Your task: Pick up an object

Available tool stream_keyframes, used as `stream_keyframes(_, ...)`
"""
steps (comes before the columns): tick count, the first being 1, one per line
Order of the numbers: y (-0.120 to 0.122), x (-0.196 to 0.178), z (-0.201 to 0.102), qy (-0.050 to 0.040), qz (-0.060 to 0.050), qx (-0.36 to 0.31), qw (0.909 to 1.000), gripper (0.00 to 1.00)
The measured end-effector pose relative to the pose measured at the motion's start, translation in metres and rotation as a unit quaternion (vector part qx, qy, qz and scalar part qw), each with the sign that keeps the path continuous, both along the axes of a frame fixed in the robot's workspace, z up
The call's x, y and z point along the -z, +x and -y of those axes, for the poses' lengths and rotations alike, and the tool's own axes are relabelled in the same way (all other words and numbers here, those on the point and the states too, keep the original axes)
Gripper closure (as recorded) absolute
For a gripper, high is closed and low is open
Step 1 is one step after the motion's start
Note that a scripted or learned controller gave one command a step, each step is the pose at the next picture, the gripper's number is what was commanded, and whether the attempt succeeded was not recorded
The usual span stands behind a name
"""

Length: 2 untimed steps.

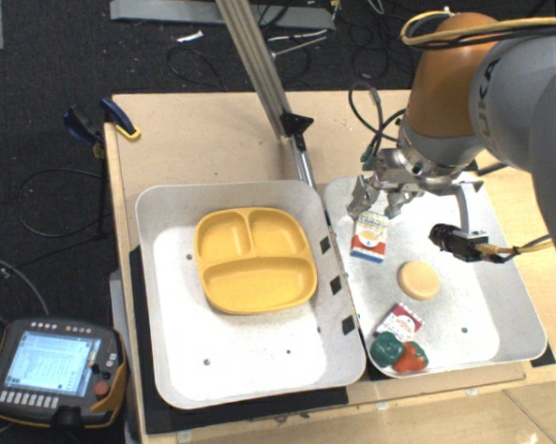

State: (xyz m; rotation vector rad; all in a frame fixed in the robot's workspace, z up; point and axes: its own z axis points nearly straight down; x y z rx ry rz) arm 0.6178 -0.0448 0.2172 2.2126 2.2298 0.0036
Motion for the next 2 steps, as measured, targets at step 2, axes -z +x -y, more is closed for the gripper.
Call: stream_keyframes(2, 0.017, -0.023, -0.101, 0.0006, 0.001, 0.000, 1.0000, 1.00)
